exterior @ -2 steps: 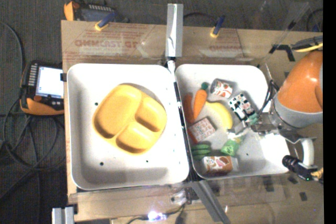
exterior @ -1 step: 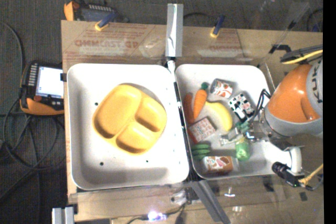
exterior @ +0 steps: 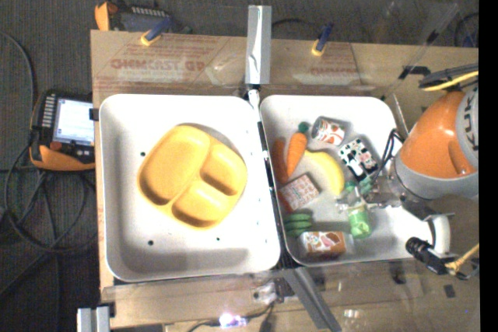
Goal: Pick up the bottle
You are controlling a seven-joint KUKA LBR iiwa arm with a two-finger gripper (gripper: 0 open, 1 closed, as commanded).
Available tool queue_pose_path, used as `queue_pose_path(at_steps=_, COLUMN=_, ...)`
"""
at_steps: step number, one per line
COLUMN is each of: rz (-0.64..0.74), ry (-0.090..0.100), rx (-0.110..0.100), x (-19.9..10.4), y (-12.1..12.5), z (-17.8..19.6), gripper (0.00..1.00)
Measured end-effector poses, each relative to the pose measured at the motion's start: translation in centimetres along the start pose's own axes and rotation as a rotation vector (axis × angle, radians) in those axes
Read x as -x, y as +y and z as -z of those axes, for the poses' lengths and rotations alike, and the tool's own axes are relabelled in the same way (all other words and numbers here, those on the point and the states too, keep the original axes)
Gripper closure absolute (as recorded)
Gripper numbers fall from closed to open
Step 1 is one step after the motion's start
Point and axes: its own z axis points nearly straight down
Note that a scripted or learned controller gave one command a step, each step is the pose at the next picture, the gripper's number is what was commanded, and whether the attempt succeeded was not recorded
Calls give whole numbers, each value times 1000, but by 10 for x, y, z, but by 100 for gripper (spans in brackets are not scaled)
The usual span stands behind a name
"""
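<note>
While the arm is reached into the right bin in the camera view, the hand is seen low beside the bottle, near the bin's front among toy food. Grip state cannot be told; the bottle is judged not yet lifted, so grasp and lift are left.

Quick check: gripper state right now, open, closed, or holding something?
Gripper: cannot be told; it sits low in the right bin among the items, by the green bottle.

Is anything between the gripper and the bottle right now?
Nothing visible. The two-finger gripper hangs right above the small clear bottle with green liquid in the right white bin; the yellow banana lies beside, not between.
</note>
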Motion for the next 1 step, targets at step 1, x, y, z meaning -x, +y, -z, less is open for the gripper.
queue_pose_path(at_steps=1, rz=-38, ry=3, rx=-14, x=-15, y=27, z=133, gripper=100)
